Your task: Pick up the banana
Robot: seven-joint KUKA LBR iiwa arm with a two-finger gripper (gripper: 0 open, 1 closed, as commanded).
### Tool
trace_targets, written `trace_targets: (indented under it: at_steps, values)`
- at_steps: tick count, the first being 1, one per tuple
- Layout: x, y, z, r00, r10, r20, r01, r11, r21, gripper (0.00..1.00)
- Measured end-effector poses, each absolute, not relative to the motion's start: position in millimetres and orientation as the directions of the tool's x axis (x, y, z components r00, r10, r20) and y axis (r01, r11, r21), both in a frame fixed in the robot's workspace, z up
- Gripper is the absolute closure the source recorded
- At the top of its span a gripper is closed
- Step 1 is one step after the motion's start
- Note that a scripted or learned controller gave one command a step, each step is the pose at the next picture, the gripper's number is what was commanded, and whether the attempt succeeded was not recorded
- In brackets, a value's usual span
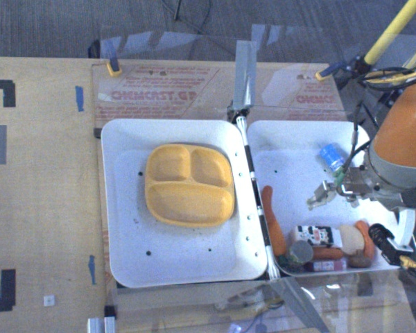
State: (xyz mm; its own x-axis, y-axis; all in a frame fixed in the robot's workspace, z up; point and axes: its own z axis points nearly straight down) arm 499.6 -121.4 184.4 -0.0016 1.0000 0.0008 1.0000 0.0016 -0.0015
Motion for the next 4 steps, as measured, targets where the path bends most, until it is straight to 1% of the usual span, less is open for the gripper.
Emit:
trace_targets:
  at_steps: [1,2,3,4]
  values:
    - [586.2,-206.3,300.8,0.038,0.999,-0.002,0.999,-0.038,0.003,0.00]
    - [609.3,-207.5,322.0,0.265,0.964,-0.002,0.964,-0.265,0.004,0.00]
    - [572.2,-208.3,196.6,0.186,0.983,0.000,0.983,-0.186,0.001,0.00]
    - [581.6,-193.5,296.5,0.389,0.921,-0.001,0.921,-0.389,0.001,0.00]
